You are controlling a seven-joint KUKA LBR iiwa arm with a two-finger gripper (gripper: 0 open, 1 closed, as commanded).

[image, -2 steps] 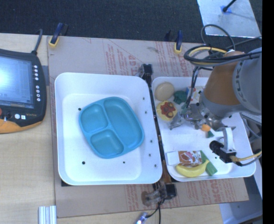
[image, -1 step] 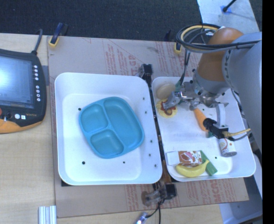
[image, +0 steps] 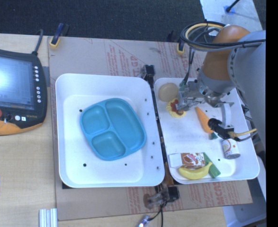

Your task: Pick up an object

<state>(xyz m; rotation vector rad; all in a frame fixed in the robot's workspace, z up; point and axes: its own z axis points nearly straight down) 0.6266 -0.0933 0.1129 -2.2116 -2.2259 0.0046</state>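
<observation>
2 white bins are seen on the tabletop (image: 25, 164) in the camera view; the left bin (image: 67, 169) carries a blue divided plate (image: 112, 128). The hand (image: 182, 103) is lowered into the upper part of the right bin (image: 245, 171), directly over a small red and yellow object (image: 175, 110), beside a tan round piece (image: 167, 91). An orange carrot (image: 203, 119) lies just to the right, its long axis running diagonally. Whether anything is held cannot be told.

Glossy blue plastic plate (image: 112, 128), smooth white bins (image: 67, 126) (probably plastic), matt wooden bench (image: 15, 174)
</observation>
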